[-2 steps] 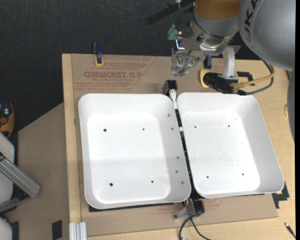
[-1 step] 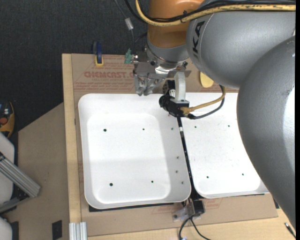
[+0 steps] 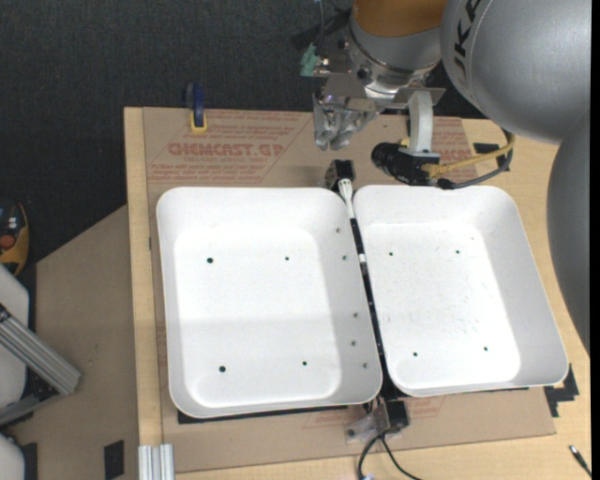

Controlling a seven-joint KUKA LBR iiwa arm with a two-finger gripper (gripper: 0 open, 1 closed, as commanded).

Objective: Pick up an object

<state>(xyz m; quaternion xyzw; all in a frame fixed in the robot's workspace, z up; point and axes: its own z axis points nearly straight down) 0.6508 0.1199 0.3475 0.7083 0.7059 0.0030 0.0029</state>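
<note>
Gripper (image 3: 335,131) hangs above the far edge of the bench, beyond the far ends of both bins and roughly over the seam where they meet. Its fingers point down and look close together, with no object visible between them; whether they are fully closed is hard to judge at this size, so I cannot tell.

As for the task, nothing appears to be picked up. The left bin (image 3: 178,281) shows a bare white floor with a few small dark dots that look like holes in the floor, not loose items. The right bin (image 3: 525,281) looks the same, with similar dots and some faint speckling. No graspable object can be made out in either bin, so where the thing to be picked lies cannot be told from this view.

The arm (image 3: 525,66) enters from the upper right, its grey bulk filling that corner, with the orange band (image 3: 394,14) just above the wrist. The wrist is held roughly vertical and raised well clear of the bins, so a descent into a bin would remain to be done.
</note>
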